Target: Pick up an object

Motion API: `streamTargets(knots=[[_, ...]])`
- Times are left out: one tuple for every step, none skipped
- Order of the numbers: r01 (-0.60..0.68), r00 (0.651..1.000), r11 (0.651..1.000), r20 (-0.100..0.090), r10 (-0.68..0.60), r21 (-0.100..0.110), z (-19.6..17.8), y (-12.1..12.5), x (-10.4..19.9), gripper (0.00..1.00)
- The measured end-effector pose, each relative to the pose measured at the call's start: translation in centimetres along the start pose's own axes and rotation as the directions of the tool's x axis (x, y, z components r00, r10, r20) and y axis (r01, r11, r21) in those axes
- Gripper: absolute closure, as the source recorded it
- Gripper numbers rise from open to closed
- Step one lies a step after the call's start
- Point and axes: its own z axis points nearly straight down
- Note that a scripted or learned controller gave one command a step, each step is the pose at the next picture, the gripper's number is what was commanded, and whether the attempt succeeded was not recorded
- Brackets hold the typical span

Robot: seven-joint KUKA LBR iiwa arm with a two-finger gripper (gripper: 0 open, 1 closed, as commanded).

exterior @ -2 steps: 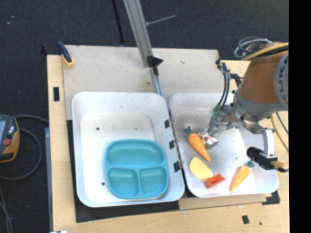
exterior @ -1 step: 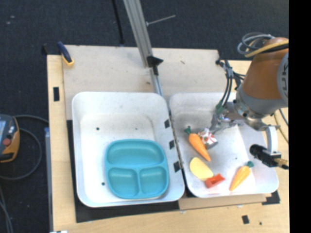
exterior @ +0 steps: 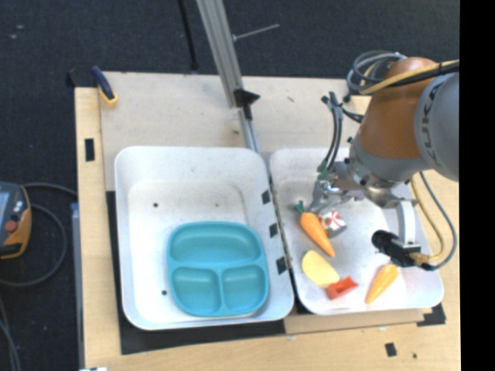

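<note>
Overhead view of the tabletop. The gripper (exterior: 329,199) hangs low in the right bin (exterior: 288,168), just above the carrot (exterior: 317,233); whether the jaws are wide or narrow cannot be told. Nothing appears lifted, so the pick seems not yet made. The carrot lies flat mid-bin, long axis diagonal, leafy end up-left, tip down-right.

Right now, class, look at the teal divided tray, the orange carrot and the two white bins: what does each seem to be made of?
Teal three-compartment tray: likely moulded plastic, even colour, soft sheen, rounded ridges.
Orange carrot with green top: probably toy plastic, its colour flat and uniform.
Two shallow white bins: apparently matte plastic, rounded corners, slightly scuffed.
</note>
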Motion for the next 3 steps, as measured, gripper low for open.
streamTargets(knots=[[0.001,1.000,1.000,0.000,-0.001,-0.001,-1.3,0.6,5.5,1.00],[0.001,1.000,1.000,0.000,-0.001,0.000,-2.4,1.9,10.5,1.00],[-0.001,1.000,1.000,0.002,0.001,0.001,-1.2,2.8,15.0,1.00]])
